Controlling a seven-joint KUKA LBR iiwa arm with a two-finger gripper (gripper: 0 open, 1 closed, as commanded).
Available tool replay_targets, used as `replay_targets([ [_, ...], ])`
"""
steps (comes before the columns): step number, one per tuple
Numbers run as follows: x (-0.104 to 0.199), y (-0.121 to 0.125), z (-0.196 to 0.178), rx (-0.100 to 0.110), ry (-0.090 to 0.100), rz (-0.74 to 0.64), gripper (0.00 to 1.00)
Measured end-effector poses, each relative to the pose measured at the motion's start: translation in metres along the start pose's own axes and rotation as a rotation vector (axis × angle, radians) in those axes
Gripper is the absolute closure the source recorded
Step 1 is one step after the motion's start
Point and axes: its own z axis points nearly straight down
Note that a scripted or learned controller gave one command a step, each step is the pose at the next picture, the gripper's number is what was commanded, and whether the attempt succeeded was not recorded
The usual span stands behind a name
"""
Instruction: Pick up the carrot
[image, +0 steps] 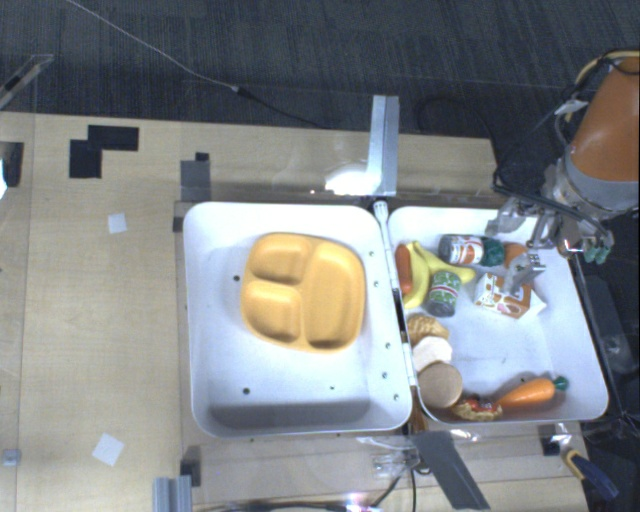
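Two white bins (200, 330) sat before us; we saw the carrot (528, 392) low in the right one, can labels unreadable, gripper (530, 262) state untellable.

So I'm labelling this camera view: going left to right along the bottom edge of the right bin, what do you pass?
Brown round piece → small red item → carrot, its green tip pointing right.
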Motion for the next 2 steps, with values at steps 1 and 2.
replay_targets([
  [1,0.044,-0.016,0.064,0.0,0.004,-0.005,0.0],
  [2,0.112,0.013,0.093,-0.002,0.005,0.101,0.0],
])
